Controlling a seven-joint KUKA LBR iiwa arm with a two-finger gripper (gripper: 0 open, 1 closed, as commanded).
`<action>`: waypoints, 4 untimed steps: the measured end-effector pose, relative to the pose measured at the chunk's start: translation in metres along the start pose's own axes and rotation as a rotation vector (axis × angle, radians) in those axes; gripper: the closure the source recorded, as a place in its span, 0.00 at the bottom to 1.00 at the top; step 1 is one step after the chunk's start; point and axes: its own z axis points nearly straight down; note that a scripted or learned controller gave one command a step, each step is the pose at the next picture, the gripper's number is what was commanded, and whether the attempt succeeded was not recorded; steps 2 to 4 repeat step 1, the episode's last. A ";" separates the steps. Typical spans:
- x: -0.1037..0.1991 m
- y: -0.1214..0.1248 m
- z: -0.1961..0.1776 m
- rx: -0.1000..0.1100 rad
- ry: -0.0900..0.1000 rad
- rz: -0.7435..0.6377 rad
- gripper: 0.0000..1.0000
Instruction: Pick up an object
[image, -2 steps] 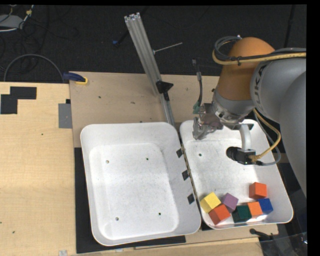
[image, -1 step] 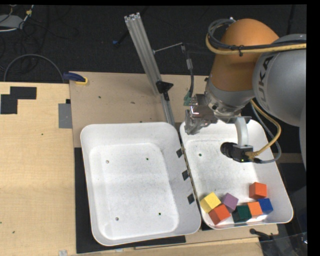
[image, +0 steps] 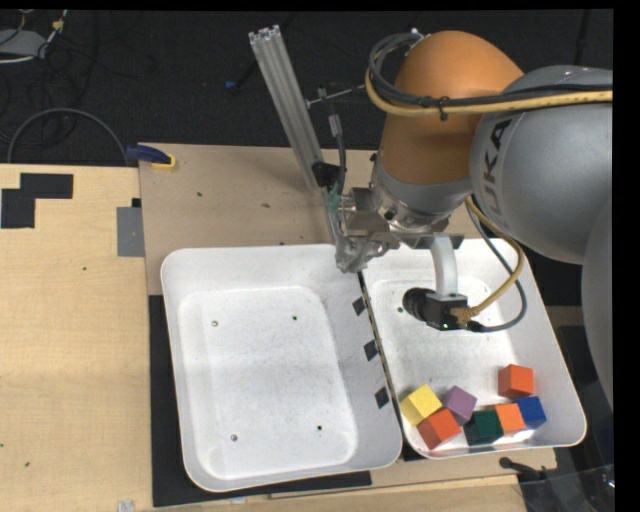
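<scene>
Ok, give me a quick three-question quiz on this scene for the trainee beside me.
1. The gripper is over: A the blocks; B the seam between the bins; C the bare bench.
2. True or false: the purple block sits next to the yellow block.
3. Fill in: the green block lies between the red block and the ___ block.
Key: 1 B; 2 true; 3 orange.

A pale wooden bench (image: 230, 190) stands over a dark floor (image: 150, 70) where loose cables (image: 30, 40) trail. Toward its left are black patches (image: 35, 195) and a grey one (image: 128, 230). A blue-and-yellow clamp (image: 150, 155) sits at the far edge, and a slanted aluminium rail (image: 285, 95) rises nearby.
</scene>
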 end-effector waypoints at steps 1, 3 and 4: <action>0.009 -0.032 0.112 0.013 -0.003 0.004 1.00; 0.009 -0.032 0.112 0.013 -0.003 0.004 1.00; 0.009 -0.032 0.112 0.013 -0.003 0.004 1.00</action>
